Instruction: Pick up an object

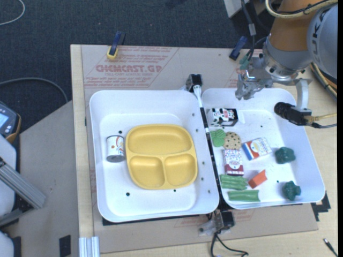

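Green beans, an orange block and cartons crowd the right bin's near half, touching, so a descent there may pinch two or none. Farther back, the gripper hovers over bare floor; its jaw state I cannot tell.

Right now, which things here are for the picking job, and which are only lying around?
For the job: gripper; cow-print carton, cookie, orange block, green broccoli pieces in the right bin.

Lying around: yellow divided plate, small can, blue-yellow clamp.
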